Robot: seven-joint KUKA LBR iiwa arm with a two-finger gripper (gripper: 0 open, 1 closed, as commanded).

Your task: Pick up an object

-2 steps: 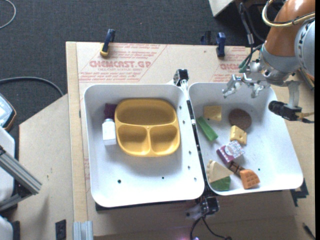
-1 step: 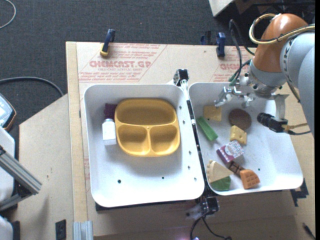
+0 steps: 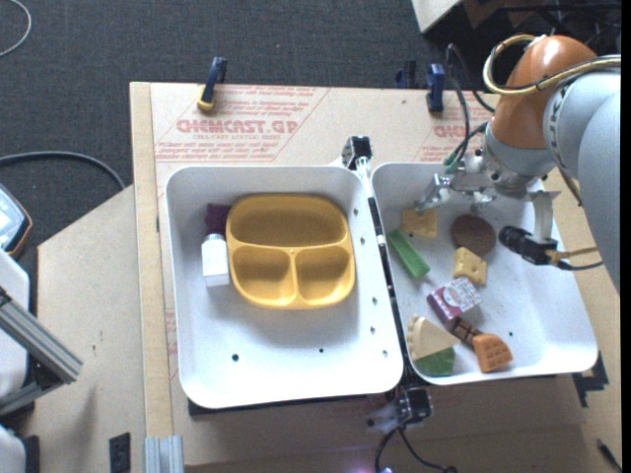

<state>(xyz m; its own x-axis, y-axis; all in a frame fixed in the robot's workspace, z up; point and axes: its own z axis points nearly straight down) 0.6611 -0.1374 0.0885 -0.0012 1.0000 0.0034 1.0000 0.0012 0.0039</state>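
In the camera view, the pincer [image 3: 455, 187] is seen above the far side of the right bin [image 3: 572, 308], close to a yellow wedge [image 3: 420, 224] and a brown disc [image 3: 473, 233]. How far it is opened cannot be told; nothing is seen held in it.

No object is lifted yet. The candidates are crowded: a green stick [image 3: 408, 254], a cheese piece [image 3: 470, 265], a purple packet [image 3: 454, 300] and a slice [image 3: 431, 345] are laid near one another.

A descent between wedge and disc is likely to push both aside rather than grip either. The flat disc is judged hard to pinch. The bin wall beside the wedge may be struck.

The left bin [image 3: 187, 294] carries a yellow tray [image 3: 291, 249], well apart.
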